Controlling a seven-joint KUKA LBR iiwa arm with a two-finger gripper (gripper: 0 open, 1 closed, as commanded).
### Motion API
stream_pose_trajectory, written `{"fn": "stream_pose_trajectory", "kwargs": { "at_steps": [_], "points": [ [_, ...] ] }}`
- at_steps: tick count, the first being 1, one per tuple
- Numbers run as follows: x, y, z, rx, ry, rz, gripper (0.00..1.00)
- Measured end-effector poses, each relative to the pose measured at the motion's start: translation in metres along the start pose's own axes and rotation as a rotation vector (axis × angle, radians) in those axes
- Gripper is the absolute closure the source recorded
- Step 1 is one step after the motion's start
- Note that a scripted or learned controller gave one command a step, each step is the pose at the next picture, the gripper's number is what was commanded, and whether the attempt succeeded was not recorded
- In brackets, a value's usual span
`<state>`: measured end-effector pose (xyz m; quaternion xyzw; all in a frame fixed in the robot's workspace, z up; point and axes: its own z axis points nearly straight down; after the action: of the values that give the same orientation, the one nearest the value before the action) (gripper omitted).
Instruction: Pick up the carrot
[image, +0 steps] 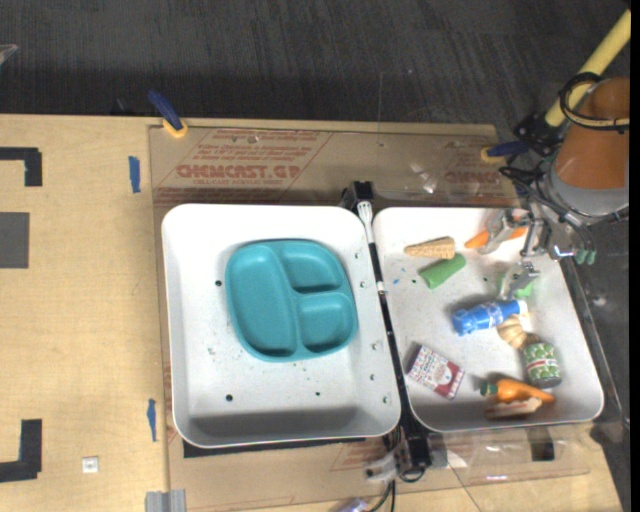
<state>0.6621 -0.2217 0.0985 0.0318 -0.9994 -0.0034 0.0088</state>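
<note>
The carrot (520, 390), orange with a green top at its left end, lies at the front right of the right bin (585, 330), over a tan piece. My gripper (523, 258) hangs above the bin's back right part, well behind the carrot and apart from it. Nothing is visibly held. The orange band of the arm (592, 150) sits above the gripper at the view's right.
In the right bin lie a blue bottle (487, 317), a green can (541, 363), a red and white box (434, 371), a green block (442, 270), a tan cone (430, 246) and a small orange piece (478, 240). The left bin (190, 300) holds a teal divided plate (290, 298).
</note>
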Motion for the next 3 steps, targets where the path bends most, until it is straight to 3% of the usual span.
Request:
{"fn": "stream_pose_trajectory", "kwargs": {
  "at_steps": [1, 2, 3],
  "points": [
    [-0.008, -0.002, -0.092, 0.013, -0.038, -0.003, 0.0],
    [-0.006, 0.0, 0.009, 0.002, -0.018, 0.042, 0.0],
    [0.01, 0.0, 0.011, 0.003, -0.024, 0.411, 0.0]
  ]
}}
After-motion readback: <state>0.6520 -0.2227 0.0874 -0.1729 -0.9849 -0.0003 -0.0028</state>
